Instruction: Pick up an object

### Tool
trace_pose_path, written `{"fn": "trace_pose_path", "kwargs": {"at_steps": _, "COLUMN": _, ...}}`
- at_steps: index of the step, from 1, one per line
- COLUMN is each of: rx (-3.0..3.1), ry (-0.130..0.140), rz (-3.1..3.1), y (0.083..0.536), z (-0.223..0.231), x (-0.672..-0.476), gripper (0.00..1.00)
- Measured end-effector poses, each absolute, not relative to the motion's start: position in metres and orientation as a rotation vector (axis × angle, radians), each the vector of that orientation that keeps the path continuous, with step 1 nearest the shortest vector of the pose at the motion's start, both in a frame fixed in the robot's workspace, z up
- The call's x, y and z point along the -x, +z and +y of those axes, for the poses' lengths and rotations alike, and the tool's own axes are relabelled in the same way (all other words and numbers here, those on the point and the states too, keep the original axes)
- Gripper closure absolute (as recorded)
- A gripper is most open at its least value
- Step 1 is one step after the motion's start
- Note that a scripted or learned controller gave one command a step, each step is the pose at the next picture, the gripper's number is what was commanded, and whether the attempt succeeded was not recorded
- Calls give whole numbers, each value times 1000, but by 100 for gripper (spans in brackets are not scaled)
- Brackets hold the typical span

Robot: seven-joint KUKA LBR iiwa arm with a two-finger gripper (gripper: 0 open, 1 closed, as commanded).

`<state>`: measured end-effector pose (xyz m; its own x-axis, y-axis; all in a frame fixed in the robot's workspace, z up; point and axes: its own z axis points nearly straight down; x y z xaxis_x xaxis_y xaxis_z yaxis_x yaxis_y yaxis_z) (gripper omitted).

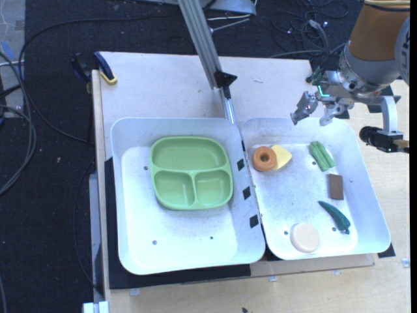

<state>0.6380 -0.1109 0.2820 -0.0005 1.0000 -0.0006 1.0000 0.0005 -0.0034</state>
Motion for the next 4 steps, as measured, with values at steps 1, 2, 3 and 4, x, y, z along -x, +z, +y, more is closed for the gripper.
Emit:
{"fn": "trace_pose_path", "kwargs": {"at_steps": 1, "rx": 2221, "ry": 1, "rz": -2223, "y": 284, "z": -111, "x": -639, "gripper": 0}}
{"fn": "trace_pose_path", "kwargs": {"at_steps": 2, "rx": 2220, "ry": 5, "rz": -2219, "y": 237, "z": -106, "x": -632, "gripper": 0}}
{"fn": "trace_pose_path", "kwargs": {"at_steps": 3, "rx": 2218, "ry": 5, "rz": -2221, "y": 191, "z": -99, "x": -633, "gripper": 0}}
{"fn": "trace_pose_path", "kwargs": {"at_steps": 4, "rx": 2221, "ry": 5, "rz": -2219, "y": 147, "z": -103, "x": -631, "gripper": 0}}
